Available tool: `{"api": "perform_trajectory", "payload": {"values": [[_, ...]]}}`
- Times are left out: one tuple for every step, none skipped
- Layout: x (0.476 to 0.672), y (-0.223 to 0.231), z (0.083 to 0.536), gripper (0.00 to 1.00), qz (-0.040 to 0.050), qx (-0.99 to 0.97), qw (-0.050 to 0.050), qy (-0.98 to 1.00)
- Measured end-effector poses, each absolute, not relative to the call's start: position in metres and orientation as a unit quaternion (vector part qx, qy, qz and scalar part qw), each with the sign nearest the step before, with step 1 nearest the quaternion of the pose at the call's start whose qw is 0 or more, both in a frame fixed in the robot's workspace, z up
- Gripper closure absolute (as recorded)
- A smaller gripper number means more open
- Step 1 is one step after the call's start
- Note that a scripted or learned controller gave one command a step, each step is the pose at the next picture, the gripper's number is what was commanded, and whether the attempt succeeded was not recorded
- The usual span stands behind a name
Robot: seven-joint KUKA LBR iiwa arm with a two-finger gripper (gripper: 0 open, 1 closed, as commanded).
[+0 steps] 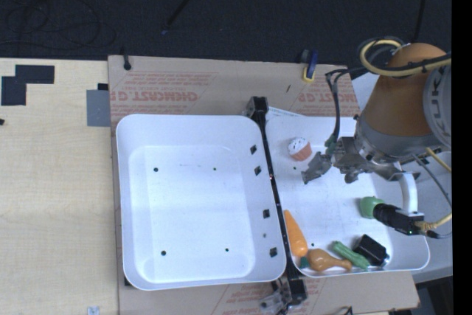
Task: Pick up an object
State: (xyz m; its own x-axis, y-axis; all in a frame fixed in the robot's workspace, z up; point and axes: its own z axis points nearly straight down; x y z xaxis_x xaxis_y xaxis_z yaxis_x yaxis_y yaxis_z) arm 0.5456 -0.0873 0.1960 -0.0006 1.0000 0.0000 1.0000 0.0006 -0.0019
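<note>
Objects for picking are lying in the right bin [420, 262]: one small round orange-and-white piece [299, 148] near the far side, one orange carrot-shaped toy [295, 233] along the left wall, one yellow-orange piece [324, 260] at the near edge, one green stick-like piece [349, 254] just beside it, one black block [371, 249] next to that, and one green item [370, 206] partly hidden under the arm's fittings. The gripper [317, 168] is hanging over the bare middle of this bin, pointing toward the divider between the two bins; its two dark fingers are standing slightly apart, and nothing is showing between them. It is not touching the round piece, which is sitting near it on the far side. The arm is reaching in from the right, its orange band [402, 92] bulging above the grey wrist, with cables looping around it. The left bin [184, 129] is sitting just beside the right one, their rims meeting along a dark strip. Both bins are resting on one cardboard sheet [192, 85] on the bench.
</note>
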Motion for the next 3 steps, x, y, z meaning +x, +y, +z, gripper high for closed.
{"api": "perform_trajectory", "payload": {"values": [[0.527, -0.182, 0.098, 0.00, -0.0015, -0.708, 0.005, -0.706], [0.617, -0.166, 0.088, 0.00, -0.0014, -0.706, -0.002, -0.709], [0.648, -0.127, 0.230, 0.00, -0.0045, -0.705, -0.006, -0.709]]}}
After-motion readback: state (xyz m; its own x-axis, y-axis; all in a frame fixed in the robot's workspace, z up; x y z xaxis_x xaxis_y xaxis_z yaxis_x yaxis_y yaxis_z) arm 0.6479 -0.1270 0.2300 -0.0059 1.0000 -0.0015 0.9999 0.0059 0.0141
